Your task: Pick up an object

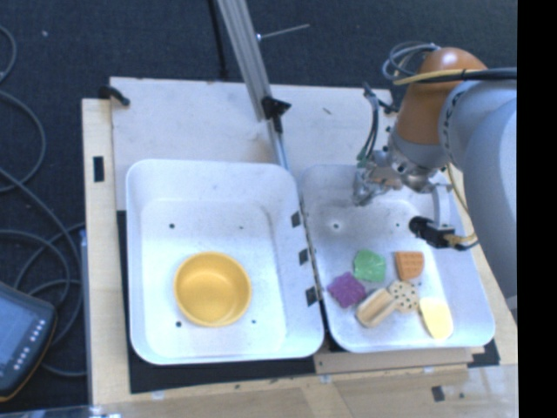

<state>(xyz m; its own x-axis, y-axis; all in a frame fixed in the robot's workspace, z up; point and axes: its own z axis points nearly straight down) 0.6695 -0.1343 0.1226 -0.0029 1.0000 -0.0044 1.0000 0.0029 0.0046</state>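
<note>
Overhead, the gripper hangs above the right bin's far end, its grasp state indiscernible, well apart from the green block, purple block, orange block, wooden block and yellow piece; nothing lifted, no legible writing.

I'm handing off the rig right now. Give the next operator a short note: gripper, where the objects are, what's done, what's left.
Gripper: over the far part of the right bin, nothing seen between its fingers.
Objects: green piece, orange piece, purple piece, tan block and yellow piece clustered at that bin's near side. Yellow bowl in the left bin.
Done: no pick yet.
Left: descend on one object, grasp, lift.
</note>
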